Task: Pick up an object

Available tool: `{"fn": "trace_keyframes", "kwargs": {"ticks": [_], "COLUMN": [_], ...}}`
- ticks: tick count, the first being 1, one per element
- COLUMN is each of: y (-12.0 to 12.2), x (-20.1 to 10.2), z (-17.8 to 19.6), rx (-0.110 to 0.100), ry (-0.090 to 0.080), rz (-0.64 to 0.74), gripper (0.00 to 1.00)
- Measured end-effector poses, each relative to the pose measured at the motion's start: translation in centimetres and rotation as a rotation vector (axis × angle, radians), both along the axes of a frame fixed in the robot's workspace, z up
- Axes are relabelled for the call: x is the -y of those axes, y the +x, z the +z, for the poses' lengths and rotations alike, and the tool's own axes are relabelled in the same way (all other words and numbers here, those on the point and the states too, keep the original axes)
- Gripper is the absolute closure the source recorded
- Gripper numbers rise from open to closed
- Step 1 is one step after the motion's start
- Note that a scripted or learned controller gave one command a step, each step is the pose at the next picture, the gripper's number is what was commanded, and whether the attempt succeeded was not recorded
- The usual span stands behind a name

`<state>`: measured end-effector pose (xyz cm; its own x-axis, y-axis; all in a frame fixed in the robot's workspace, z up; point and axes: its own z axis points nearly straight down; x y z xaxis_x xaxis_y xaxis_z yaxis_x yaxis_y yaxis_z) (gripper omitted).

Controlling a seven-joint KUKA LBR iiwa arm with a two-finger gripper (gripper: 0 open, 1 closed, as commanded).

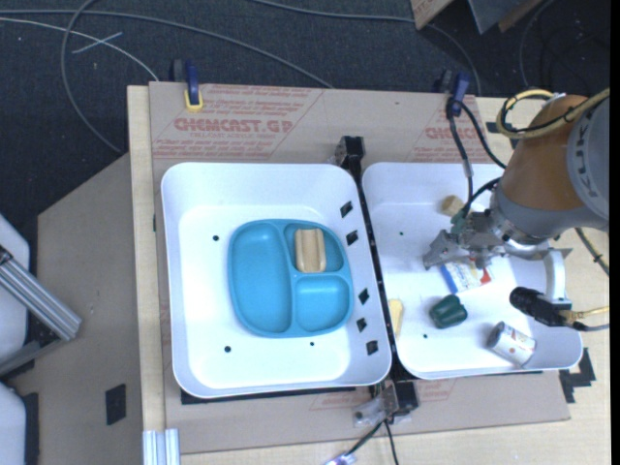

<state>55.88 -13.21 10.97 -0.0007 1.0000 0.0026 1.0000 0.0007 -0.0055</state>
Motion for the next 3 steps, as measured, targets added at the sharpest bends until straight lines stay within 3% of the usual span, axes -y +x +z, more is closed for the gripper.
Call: {"fn": "trace_keyframes", "kwargs": {"ticks": [1, 3], "y": [0.1, -0.3], "x": [0.0, 0.6], "z": [1.4, 11.1], "rx": [0.005, 0.010], "ry": [-0.001, -0.003], "rz": [-0.001, 0.000], "gripper": [1.00, 1.00]}}
